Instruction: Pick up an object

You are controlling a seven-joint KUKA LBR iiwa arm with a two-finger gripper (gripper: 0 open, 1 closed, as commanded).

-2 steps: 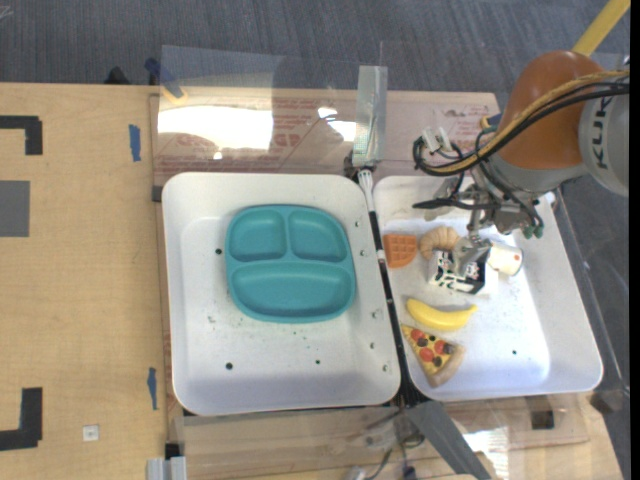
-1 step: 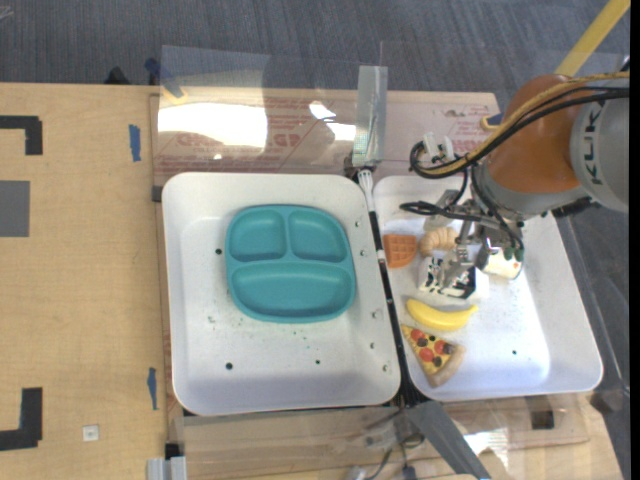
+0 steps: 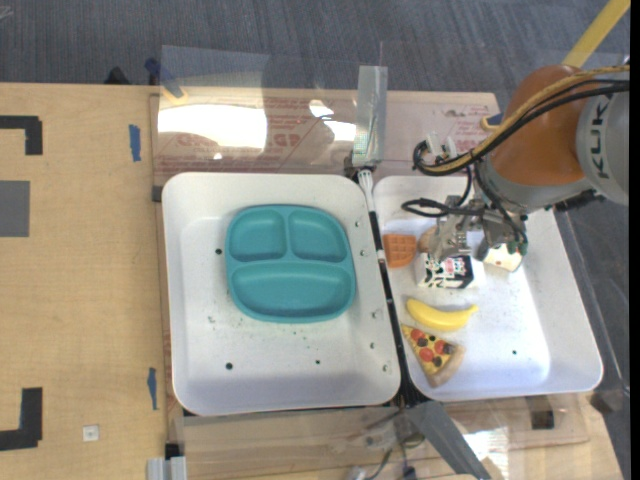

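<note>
My gripper [image 3: 453, 243] hangs low in the upper part of the right bin [image 3: 560, 348], reaching in from the right under the orange-banded wrist. Directly below and touching its tip in the image is a small black-and-white toy [image 3: 449, 273]. An orange waffle piece [image 3: 398, 249] lies to its left by the bin's inner wall. A white and yellow block [image 3: 504, 258] sits just right of the gripper. A yellow banana [image 3: 440, 314] lies in front of the toy, and a pizza slice [image 3: 436, 354] lies nearer still.
The left bin [image 3: 200, 368] holds a teal divided plate [image 3: 290, 263] in its middle. A clear upright divider [image 3: 369, 118] stands behind the seam between the bins. Black cables [image 3: 445, 158] loop off the wrist over the right bin's back edge.
</note>
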